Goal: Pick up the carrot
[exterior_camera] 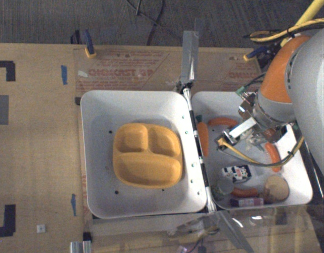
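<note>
Hand (254, 137) hangs over cluttered bin (212, 104); open or closed, cannot tell. Carrot (203, 137) lies near hand but apart, on side toward yellow tray (147, 154), along bin wall. Judged: pick not yet done; reach, grasp, lift all left.

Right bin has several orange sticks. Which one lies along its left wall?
The orange stick running lengthwise beside the bin's left wall. One redder stick lies crosswise at the far end, another near the right wall.
</note>
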Available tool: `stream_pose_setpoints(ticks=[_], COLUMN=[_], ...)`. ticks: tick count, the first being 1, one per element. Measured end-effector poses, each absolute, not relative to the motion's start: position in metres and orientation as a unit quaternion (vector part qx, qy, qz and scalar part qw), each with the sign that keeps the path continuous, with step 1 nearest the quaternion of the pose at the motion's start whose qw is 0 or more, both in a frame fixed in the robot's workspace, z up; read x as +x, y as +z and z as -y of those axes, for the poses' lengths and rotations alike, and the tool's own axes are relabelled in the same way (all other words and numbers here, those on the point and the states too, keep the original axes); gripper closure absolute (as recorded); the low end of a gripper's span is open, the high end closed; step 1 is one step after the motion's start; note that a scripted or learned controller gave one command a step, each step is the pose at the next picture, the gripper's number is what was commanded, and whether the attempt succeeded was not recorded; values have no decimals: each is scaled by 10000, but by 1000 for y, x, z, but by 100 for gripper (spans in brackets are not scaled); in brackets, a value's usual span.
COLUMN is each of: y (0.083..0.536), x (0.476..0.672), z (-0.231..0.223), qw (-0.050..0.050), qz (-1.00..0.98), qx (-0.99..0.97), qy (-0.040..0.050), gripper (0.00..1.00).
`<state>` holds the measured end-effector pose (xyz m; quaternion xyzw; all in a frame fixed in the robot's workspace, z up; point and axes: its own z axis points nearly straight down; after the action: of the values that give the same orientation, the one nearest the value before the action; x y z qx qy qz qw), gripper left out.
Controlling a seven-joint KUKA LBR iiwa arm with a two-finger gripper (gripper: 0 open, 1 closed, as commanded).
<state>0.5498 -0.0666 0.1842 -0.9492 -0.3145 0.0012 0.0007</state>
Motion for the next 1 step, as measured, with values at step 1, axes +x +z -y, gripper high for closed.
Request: stream_pose_setpoints(ticks=[1], y=[267], x=[531], z=[15], qw=[5], qz=[3326], qx=[-9431], qy=[12], gripper=[100])
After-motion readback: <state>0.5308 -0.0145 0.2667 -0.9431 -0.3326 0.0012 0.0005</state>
